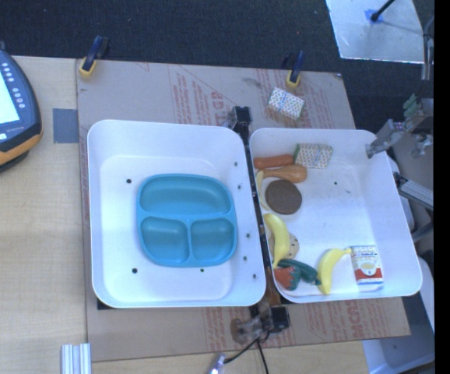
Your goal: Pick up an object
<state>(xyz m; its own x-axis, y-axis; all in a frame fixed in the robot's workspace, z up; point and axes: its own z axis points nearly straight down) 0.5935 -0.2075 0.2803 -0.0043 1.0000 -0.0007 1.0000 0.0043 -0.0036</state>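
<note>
Pick the small banana [331, 269] as the target: lying in the near part of the right bin [388, 209], just left of a small carton [367, 267] and close against a red and green toy [295, 273] on its left. Note the gripper [396, 135] up at the far right rim of that bin, well apart from the fruit; cannot tell whether open or closed from this slant, so check for a wide opening before descending. Travel near and slightly left, stopping above the middle of the curve. Read the long axis as running near to far, leaning a little rightward at the far end, with the bow bulging toward the carton and the near tip pointing at the bin's near wall. Turn the wrist to close across that axis, left to right, at the thickest stretch. Keep clear of the carton on one side and the toy on the other, since little room seems left between them. Descend straight, close gently, then lift vertically. Leave alone the larger banana [278, 236], tucked against the left wall, and the brown disc [283, 197] farther back.
</note>
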